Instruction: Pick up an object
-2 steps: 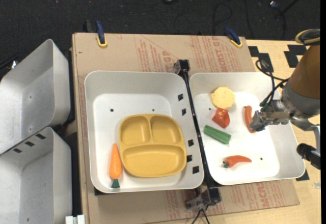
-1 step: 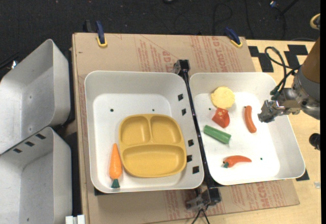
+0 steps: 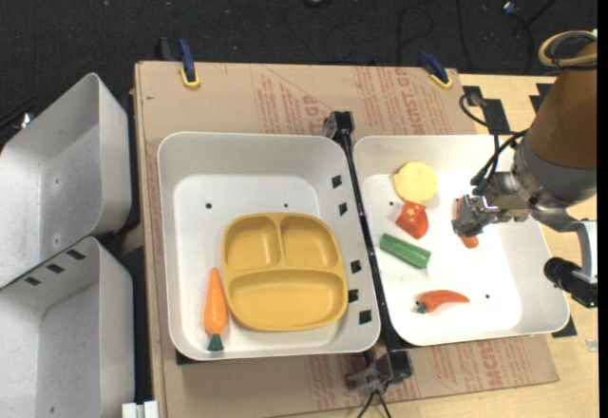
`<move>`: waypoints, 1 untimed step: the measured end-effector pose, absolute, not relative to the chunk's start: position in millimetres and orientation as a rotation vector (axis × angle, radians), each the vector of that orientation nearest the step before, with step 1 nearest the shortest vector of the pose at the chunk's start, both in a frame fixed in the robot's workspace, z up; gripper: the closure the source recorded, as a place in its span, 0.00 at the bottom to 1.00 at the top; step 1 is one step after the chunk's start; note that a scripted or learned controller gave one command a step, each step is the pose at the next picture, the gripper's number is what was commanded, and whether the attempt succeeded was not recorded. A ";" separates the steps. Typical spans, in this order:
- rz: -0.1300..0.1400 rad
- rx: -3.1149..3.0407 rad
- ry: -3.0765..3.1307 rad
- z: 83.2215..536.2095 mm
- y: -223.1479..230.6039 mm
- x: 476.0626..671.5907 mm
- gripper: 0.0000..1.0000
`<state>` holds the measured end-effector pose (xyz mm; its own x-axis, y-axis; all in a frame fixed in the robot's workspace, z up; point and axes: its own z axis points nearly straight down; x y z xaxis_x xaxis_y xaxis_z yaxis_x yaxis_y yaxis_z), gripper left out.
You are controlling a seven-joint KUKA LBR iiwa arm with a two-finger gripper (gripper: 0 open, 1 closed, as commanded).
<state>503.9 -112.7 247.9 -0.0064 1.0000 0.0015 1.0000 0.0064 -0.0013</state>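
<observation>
1. At the far left, beside the desk [image 3: 285,88], two more white bins [image 3: 57,245] stood tilted; they took no part in the work.
2. The left bin [image 3: 180,217] on the desk held a yellow divided tray [image 3: 283,271]. A small orange carrot [image 3: 216,302] lay just beside the tray's left edge, its green end pointing to the front.
3. A black divider [image 3: 359,236] ran between the two bins on the desk.
4. The right bin [image 3: 503,307] held the loose things: a round yellow piece [image 3: 416,182] at the back, a red piece [image 3: 412,219] touching its front edge, a green stick [image 3: 406,251] just beside that one, and a red pepper [image 3: 442,300] lying alone nearer the front.
5. The gripper [image 3: 468,219] was low in the right bin, to the right of the red piece and apart from it. A small red-orange thing [image 3: 469,238] showed at its tip, but it was too small to tell what it was, or whether it sat between the fingers or only lay under them. So I cannot tell if the gripper was open or closed.
6. The arm [image 3: 568,136] reached in from the right side.
7. In my judgement, the step in hand was the grasp itself, at the bottom of the reach. The next move would call for a firm close and then a straight lift, slow enough to check that the thing really comes up with the gripper.
</observation>
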 end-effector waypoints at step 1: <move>-0.002 -2.212 -2.230 252.1 -64.7 506.7 1.00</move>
<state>506.7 -64.7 252.1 -0.0082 1.0000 0.0016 1.0000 0.0082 0.0002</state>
